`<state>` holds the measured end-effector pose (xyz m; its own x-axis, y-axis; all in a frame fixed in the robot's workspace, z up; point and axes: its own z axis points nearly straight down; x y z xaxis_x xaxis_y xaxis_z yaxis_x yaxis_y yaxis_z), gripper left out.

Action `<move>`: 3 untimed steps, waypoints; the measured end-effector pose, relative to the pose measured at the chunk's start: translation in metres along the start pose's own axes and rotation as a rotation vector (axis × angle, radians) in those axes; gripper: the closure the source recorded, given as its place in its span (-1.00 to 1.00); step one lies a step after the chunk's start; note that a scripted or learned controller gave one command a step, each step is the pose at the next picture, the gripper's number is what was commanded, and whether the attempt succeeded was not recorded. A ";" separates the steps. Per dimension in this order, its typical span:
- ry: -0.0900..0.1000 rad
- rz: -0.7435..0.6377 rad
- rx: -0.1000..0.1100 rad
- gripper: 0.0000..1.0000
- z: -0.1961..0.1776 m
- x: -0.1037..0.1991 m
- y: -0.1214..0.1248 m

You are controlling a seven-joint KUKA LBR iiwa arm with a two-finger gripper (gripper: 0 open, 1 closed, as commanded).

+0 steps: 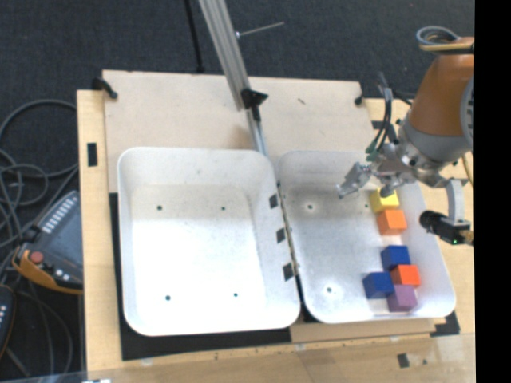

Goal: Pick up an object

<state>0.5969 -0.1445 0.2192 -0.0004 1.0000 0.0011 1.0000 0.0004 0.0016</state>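
Blocks sit bunched along the far right side of my right bin (319,238): a yellow block (386,200) touching an orange block (391,221), then a cluster of blue, orange and purple nearer the front corner. My gripper (369,179) hangs just beside the yellow one, holding nothing; how wide it stands I cannot tell, since the arm is angled in from the right

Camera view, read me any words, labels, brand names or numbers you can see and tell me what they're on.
No text can be read.
The handheld controller left of the bench has rows of keys, too small and blurred to read.
The blocks in the right bin, the left bin and the arm show no markings.
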 end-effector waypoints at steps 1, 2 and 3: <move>-0.004 -0.003 -0.009 -1.00 -0.083 -0.007 -0.005; -0.003 -0.005 -0.005 -1.00 -0.120 -0.002 -0.021; -0.003 0.005 0.005 -1.00 -0.077 -0.033 -0.071</move>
<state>0.5261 -0.1778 0.2959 0.0044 1.0000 -0.0024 1.0000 -0.0045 -0.0033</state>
